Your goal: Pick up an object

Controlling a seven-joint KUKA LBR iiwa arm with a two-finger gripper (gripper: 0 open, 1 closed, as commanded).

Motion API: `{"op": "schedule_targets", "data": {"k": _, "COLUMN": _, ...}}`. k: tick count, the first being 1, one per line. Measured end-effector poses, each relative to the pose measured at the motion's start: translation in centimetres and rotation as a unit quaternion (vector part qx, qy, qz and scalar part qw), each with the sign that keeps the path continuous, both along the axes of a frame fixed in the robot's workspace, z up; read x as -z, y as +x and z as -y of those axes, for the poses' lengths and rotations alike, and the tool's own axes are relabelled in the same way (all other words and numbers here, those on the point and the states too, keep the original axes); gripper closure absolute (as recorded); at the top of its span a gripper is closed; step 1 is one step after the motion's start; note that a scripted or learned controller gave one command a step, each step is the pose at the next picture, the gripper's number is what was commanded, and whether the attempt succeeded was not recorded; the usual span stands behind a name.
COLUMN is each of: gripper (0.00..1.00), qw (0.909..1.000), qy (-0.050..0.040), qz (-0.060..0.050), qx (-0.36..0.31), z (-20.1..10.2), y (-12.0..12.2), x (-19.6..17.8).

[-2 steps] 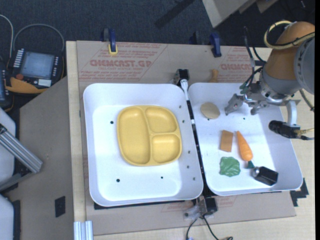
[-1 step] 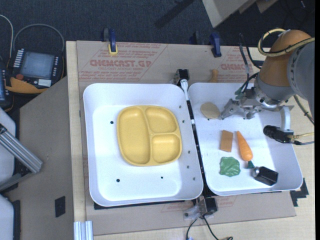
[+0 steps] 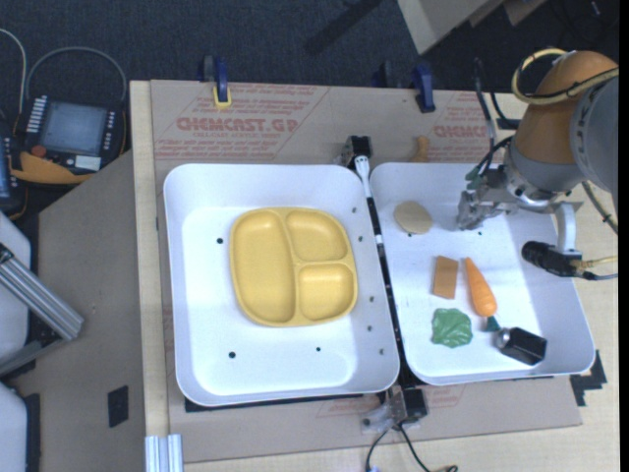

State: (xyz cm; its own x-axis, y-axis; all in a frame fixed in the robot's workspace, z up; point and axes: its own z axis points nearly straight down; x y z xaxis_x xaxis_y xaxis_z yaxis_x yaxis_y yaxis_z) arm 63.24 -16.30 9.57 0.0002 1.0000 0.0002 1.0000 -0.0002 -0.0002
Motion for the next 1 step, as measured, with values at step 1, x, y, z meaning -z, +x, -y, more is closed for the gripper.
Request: {"op": "schedule_targets", "data": {"k": 1, "gripper": 1.0, "qw": 1.0, "qy": -0.0017, "qz": 0.004, "qx": 0.0, "z": 0.47, "y": 0.23, "x": -6.4}}
